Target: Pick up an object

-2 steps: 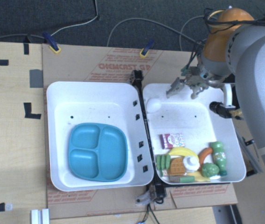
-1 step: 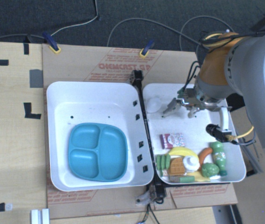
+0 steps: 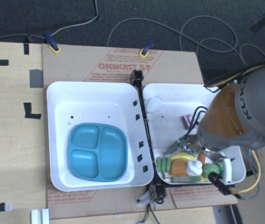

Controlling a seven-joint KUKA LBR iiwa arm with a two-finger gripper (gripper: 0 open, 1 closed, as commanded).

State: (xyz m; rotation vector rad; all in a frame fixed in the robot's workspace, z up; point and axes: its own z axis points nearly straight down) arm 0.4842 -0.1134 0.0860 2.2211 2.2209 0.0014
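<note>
- Cardboard sheeting (image 3: pixel 123 66) covers the surface under two shallow white bins, with dark carpet and loose cables beyond its far edge.
- My target lies in the right-hand white bin (image 3: pixel 170 104), in a heap of small objects at its near edge: a curved yellow banana-shaped toy (image 3: pixel 182 157) on top, an orange block (image 3: pixel 179 169) under it, a green leafy piece (image 3: pixel 163 164) to the left, and something white with a red bit (image 3: pixel 196 164) to the right.
- That banana's long axis runs roughly left to right across the view, along the bin's near wall; I can't make out which end is the stem.
- My gripper (image 3: pixel 188 146) hangs just over the heap, my grey arm with its orange band (image 3: pixel 226 113) covering the bin's right part.
- Whether my fingers are wide or narrow I cannot tell; they are hidden under my own wrist.
- Progress, as I judge it: I've reached the pile, but nothing shows as gripped or raised, so the grasp and lift are left.
- A small dark purple item (image 3: pixel 187 121) lies apart, further back.
- Over in the left-hand white bin (image 3: pixel 60 101) sits a light blue divided plastic plate (image 3: pixel 97 151).
</note>
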